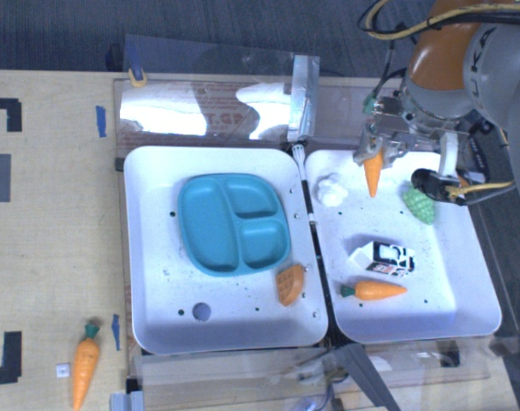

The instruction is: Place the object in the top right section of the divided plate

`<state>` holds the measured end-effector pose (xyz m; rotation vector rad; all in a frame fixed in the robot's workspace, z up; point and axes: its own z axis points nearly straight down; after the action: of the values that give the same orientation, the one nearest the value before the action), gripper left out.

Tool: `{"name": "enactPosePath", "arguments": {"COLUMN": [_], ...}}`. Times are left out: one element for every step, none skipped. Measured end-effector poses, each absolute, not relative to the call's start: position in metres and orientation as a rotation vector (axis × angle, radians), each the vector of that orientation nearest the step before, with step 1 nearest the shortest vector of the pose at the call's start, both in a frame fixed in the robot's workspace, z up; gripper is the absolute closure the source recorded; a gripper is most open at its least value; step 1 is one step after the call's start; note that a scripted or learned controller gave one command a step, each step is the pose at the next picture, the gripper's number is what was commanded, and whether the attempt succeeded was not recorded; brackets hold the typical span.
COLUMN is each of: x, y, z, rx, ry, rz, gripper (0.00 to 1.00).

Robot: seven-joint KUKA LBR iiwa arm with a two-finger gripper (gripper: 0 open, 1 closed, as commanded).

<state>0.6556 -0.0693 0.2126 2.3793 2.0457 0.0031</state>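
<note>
1. The gripper [375,148] hangs over the back of the right bin [478,315], near the bin's far left corner.
2. Its fingers are pinching the wide top end of a small orange carrot [373,174]. The carrot hangs straight down with its point toward the bin floor.
3. The grey arm [465,50] with the orange band reaches in from the top right.
4. The blue divided plate [234,223] lies flat in the middle of the left bin [148,315]. It has 1 big section on the left and 2 smaller sections on the right.
5. The held carrot is well apart from the plate, on the other side of the wall between the 2 bins.
6. A brown piece of toy food [289,283] lies in the left bin, just beside the plate's near right corner.
7. In the right bin, a second carrot [375,291] lies on its side near the front.
8. A small white and black carton [385,259] lies just behind that second carrot.
9. A green toy [420,205] lies near the right wall of the right bin, and a white lump [331,190] lies near its left wall.
10. A third carrot [85,365] with a green top lies on the wooden bench [45,255], left of the bins.
</note>
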Motion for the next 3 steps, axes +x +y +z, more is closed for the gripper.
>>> {"name": "enactPosePath", "arguments": {"x": [0.668, 0.6, 0.506], "y": [-0.034, 0.012, 0.026], "z": [0.25, 0.207, 0.215], "rx": [1.896, 2.013, 2.111], "ry": [2.497, 2.416, 2.329], "rz": [0.006, -0.002, -0.001], "gripper": [1.0, 1.0, 1.0]}}
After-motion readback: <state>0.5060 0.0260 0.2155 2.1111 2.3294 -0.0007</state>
